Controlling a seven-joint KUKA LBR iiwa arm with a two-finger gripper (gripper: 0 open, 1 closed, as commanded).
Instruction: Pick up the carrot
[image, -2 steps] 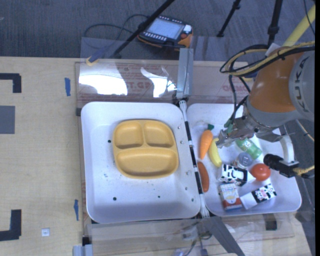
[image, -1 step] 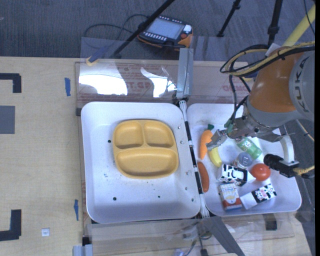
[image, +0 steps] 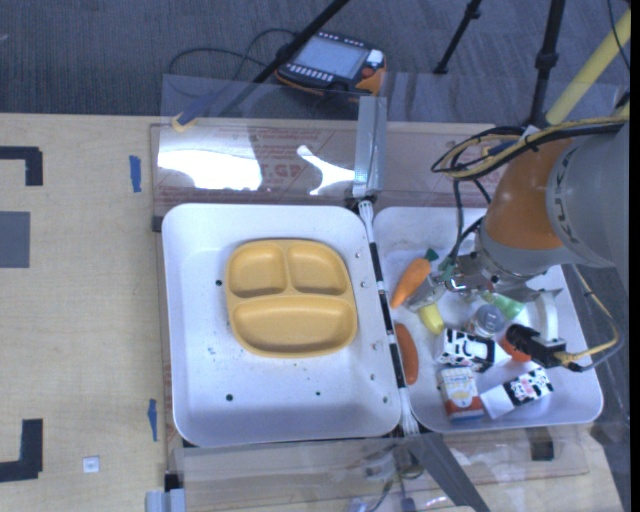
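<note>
The carrot (image: 410, 282) is lying in the right bin (image: 585, 400), close against the divider between the two bins. Its long axis is running diagonally, green top pointing up and away from the divider, orange tip pointing down toward it. The jaws (image: 455, 285) are hanging just beside the carrot; whether they are parted cannot be told. The yellow plate (image: 290, 296) is sitting in the left bin (image: 190, 330).

The carrot (image: 410, 282) lies hemmed between the bin wall (image: 376, 275) and crowding toys (image: 468, 350); its upper side is open.
</note>
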